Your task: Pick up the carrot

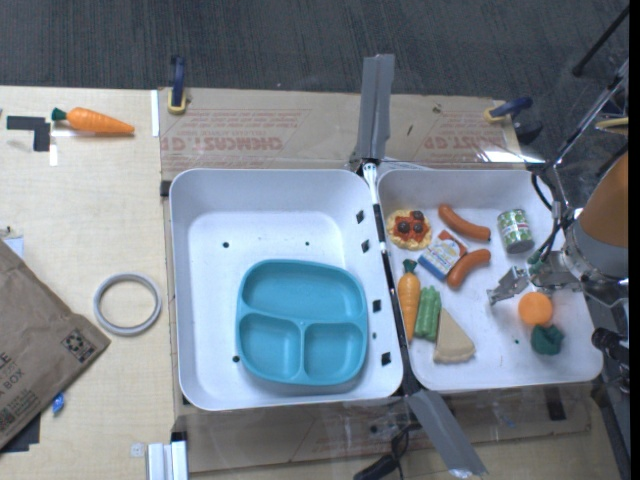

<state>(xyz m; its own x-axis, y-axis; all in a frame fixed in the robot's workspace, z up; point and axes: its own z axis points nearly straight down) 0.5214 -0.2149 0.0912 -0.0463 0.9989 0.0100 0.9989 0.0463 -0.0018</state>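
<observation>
An orange carrot [408,303] with a green top lies along the left wall of the right bin [575,368], beside a green vegetable [428,311]. A second carrot [92,121] lies on the bench at the far left, outside both bins. My gripper [508,286] hangs low over the right half of the right bin, just left of an orange fruit [535,308] and about a hand's width right of the bin's carrot. Nothing shows in its grasp.
The right bin also holds two sausages [466,224], a small pizza [409,227], a can [515,229], a sandwich wedge [453,340], a small carton [439,259] and a dark green piece [547,339]. A blue divided plate [302,323] sits in the left bin. A tape ring [127,302] lies on the bench.
</observation>
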